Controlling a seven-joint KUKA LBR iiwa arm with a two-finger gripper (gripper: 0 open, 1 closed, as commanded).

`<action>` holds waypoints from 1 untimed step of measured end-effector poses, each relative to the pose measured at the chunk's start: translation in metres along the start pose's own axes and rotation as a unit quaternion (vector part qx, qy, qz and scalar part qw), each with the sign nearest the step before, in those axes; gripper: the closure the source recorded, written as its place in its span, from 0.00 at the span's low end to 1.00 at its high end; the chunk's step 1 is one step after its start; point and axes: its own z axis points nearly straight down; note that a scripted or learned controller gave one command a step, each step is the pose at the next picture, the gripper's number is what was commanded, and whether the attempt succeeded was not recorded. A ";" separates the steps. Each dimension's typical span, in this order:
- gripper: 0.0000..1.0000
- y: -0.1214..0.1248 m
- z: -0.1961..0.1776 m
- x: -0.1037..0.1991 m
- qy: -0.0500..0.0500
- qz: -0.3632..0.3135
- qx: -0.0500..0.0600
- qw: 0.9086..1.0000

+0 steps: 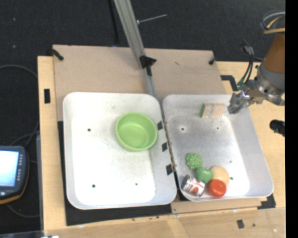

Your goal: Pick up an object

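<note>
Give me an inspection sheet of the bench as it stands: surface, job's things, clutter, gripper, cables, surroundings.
Surface: two shallow white bins side by side, left bin and right bin, on a tan board.
Job's things: green bowl upright in the left bin. In the right bin, a sponge-like block near the far edge; a broccoli piece, green item, beige item, red ball and red-white can huddled in the near corner.
Clutter: nothing seen.
Gripper: gripper at the right bin's far right edge, beside the block; nothing seen held.
Cables: dark cable on the floor at left; wires by the wrist.
Surroundings: metal mast, handheld screen.
</note>
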 end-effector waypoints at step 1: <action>1.00 0.001 0.004 -0.001 0.000 -0.001 0.003 1.000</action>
